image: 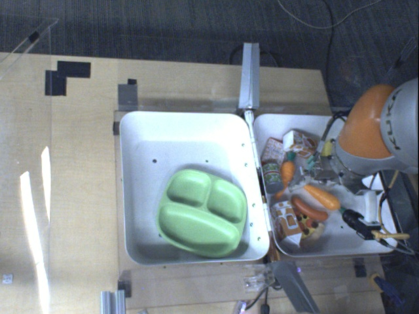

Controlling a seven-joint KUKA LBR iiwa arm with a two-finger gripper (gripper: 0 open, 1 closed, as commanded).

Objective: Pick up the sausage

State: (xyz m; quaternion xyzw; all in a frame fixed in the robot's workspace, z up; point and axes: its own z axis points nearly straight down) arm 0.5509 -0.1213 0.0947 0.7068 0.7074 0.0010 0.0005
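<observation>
The sausage [309, 209] lies in my right bin [340, 244], a reddish-brown link tucked against an orange bun-like piece [322, 196] just above it. Its long axis runs on a slant, from upper left down to lower right, with the lower end pointing toward the bin's near right corner. It rests among clutter: a small carrot [287, 173] up to its left, a printed packet [286, 218] touching its lower left side, and more wrappers [298, 142] toward the far wall.

My claw [319, 169] hangs just above and slightly right of the sausage, close to it but apart, over the middle of the bin. From this angle my wrist hides the business end, so I cannot tell whether it is parted or closed, and nothing is visibly held.

My arm [376, 126] comes in from the right, its orange band bulking over the bin's far right corner, wrist bent down toward the heap.

The left bin [137, 175] on the desk [59, 175] holds a green divided tray [203, 211].
</observation>
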